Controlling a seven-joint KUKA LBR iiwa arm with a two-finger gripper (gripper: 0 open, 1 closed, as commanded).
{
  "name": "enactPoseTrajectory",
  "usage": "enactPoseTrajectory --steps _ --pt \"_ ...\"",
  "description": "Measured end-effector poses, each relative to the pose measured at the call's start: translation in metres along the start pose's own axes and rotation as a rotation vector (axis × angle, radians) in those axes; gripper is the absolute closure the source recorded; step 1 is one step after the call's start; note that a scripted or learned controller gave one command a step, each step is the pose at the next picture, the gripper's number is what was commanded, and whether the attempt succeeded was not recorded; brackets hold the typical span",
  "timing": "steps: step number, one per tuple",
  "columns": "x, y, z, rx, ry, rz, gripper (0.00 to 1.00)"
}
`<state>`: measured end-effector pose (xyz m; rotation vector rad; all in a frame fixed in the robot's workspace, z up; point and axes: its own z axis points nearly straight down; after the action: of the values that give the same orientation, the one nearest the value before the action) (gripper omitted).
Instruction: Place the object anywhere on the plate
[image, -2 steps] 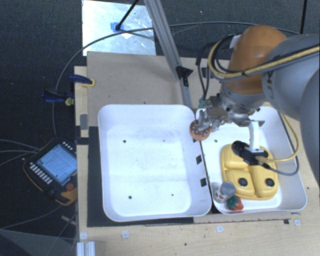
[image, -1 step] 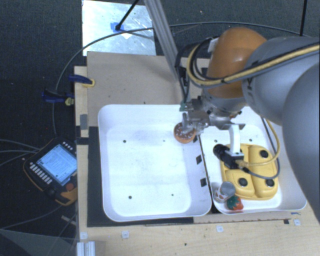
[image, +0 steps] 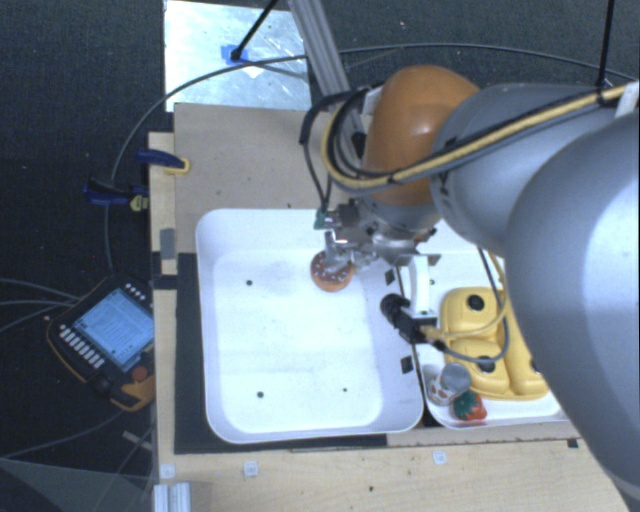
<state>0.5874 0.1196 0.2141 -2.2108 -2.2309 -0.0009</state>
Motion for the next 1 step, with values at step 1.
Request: enactPoseTrajectory --steps 1 --pt "-0.0004 -0.004 -0.0051 0.0 0.0 0.003 1.0"
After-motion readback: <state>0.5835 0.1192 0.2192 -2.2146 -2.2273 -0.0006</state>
